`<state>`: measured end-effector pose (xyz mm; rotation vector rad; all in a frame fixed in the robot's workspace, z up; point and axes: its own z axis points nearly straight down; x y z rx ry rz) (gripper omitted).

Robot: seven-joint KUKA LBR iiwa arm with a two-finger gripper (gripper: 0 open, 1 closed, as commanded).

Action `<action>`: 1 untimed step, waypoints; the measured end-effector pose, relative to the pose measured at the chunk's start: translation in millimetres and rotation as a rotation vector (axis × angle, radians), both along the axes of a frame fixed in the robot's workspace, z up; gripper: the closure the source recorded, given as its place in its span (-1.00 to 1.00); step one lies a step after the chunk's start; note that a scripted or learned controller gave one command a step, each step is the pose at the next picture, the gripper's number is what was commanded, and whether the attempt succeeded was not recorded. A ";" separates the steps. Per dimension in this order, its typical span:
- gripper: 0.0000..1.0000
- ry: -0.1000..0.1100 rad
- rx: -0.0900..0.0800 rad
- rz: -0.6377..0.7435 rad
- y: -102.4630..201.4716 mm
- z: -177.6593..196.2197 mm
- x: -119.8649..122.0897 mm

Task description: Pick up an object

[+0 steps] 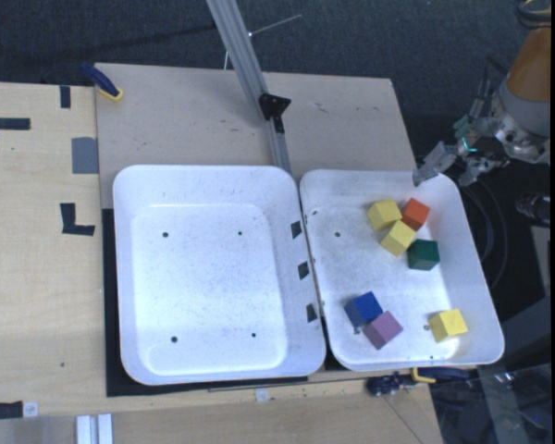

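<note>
nearest the camera, a small blue and yellow clamp [400, 383] sits on the bench edge just below the right white plastic bin [338, 340]. that bin holds all seven small cubes, which look like painted wood with matte faces. a yellow cube [448, 324] lies alone near the bin's lower right corner. a purple cube [383, 328] touches a blue cube [363, 308] low in the middle of the floor. higher up, four cubes cluster together: a yellow cube [383, 215], an orange-red cube [415, 214] just beside it, a second yellow cube [398, 238] below them, and a dark green cube [423, 253] touching that one on its lower right.

left white plastic bin [139, 340] shows a speckled floor with four dark dots. a grey metal pole [245, 58] slants across the wooden bench [185, 118] toward the gap between the bins.

two-finger grey gripper [427, 170] hovers at the upper right corner of the right bin, above the rim and apart from every cube, with nothing between its tips. its tip is small and blurred, so whether it is spread or pressed together cannot be told. the arm is cut off at the right edge.
</note>
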<state>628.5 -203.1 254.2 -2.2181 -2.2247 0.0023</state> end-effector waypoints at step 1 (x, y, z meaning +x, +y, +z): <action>-1.00 0.001 -0.001 -0.001 -0.3 0.1 -0.1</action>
